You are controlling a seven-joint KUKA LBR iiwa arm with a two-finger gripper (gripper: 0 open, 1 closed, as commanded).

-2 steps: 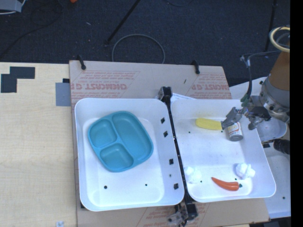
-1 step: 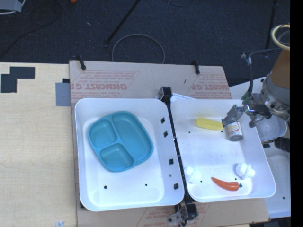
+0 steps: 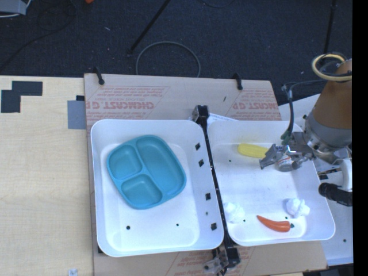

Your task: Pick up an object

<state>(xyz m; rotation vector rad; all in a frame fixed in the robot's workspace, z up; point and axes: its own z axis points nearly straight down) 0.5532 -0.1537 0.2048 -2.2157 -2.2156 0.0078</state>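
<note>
Camera view: board [image 3: 172,99] reads "CHEMCRZT" (mirrored).

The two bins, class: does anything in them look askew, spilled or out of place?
Mostly tidy. The blue divided plate lies turned at an angle in the left bin. In the right bin, the yellow corn, orange carrot and two small white lumps lie scattered, nothing broken.

Yellow object's [image 3: 252,150] right end hidden behind the hand [image 3: 271,157].
</note>
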